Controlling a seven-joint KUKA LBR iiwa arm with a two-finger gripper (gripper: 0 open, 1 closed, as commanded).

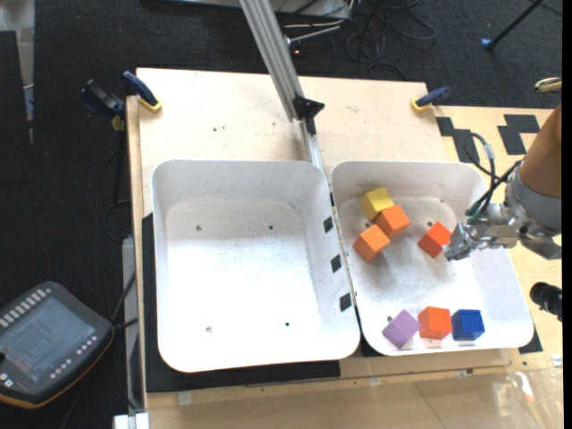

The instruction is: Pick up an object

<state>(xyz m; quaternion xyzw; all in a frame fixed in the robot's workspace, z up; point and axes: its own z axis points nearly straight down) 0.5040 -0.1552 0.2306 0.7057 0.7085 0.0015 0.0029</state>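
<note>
In the right bin [500, 280] lie several blocks. A yellow block [377, 202] and two orange blocks [393, 219] [371, 242] cluster near its upper left. A red-orange block [434, 239] sits mid-bin, and my gripper [458, 247] hangs just to its right, touching or nearly touching it. Along the front wall a purple block [401, 329], an orange-red block [434, 322] and a blue block [467, 324] stand in a row. No block is visibly between the fingers.
The left bin [170, 239] lies beside the right one, split by a ridge with black markers [337, 262]. A slanted metal rail [273, 43] runs from the top down to the bins. Clamps [141, 90] [431, 97] hold the board's far corners. A pendant [45, 342] lies bottom left.
</note>
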